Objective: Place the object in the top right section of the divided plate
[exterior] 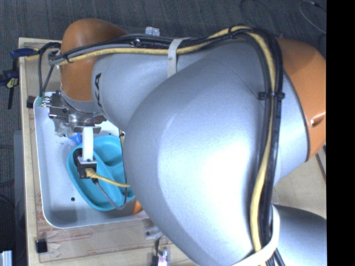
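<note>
A blue divided plate [105, 170] lies in the left white bin [55, 204], and the arm hides its right part. My gripper [67, 127] hangs over the bin's upper left area, just above the plate's top rim. Below the metal wrist parts, a small blue piece [75, 141] sits at the plate's upper edge; I cannot tell whether it is a separate object. At the plate's lower right edge a bit of something orange [136, 206] peeks out from under the arm.
The grey arm [222, 148] covers most of the view, including the right bin. The wooden bench edge [83, 238] runs below the left bin. Blue clamps [16, 53] sit at the bench's top left corner.
</note>
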You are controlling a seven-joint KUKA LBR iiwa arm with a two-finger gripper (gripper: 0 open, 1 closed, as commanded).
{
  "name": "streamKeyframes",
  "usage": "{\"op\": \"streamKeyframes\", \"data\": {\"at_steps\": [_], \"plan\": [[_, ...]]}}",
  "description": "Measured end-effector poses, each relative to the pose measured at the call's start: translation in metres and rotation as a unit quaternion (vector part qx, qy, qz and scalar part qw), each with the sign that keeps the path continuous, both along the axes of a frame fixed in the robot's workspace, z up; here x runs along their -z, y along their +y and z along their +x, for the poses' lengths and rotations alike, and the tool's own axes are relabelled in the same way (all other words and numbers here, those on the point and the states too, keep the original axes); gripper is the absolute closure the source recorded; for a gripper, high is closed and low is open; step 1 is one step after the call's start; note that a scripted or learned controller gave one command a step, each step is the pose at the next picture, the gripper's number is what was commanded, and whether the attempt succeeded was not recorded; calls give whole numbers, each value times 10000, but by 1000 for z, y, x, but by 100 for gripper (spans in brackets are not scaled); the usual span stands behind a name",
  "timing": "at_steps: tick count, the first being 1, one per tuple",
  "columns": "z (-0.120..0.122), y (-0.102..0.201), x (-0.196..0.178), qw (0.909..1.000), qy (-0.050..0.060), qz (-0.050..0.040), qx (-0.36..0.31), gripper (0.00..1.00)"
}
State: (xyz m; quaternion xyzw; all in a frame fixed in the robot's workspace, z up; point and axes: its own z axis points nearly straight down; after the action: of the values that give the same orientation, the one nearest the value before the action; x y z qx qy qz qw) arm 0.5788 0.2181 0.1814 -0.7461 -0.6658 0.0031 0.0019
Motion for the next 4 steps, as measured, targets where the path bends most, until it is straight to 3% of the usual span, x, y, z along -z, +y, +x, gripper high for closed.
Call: {"op": "streamKeyframes", "data": {"at_steps": [1, 2, 3, 4], "plan": [[-4, 2, -11, 9992, -8, 2, -403, 100], [-13, -1, -9, 10000, 17, -11, -19, 100], [-54, -51, -20, 9995, -5, 1, -311, 100], [-14, -1, -4, 9818, -14, 7, -1900, 100]]}}
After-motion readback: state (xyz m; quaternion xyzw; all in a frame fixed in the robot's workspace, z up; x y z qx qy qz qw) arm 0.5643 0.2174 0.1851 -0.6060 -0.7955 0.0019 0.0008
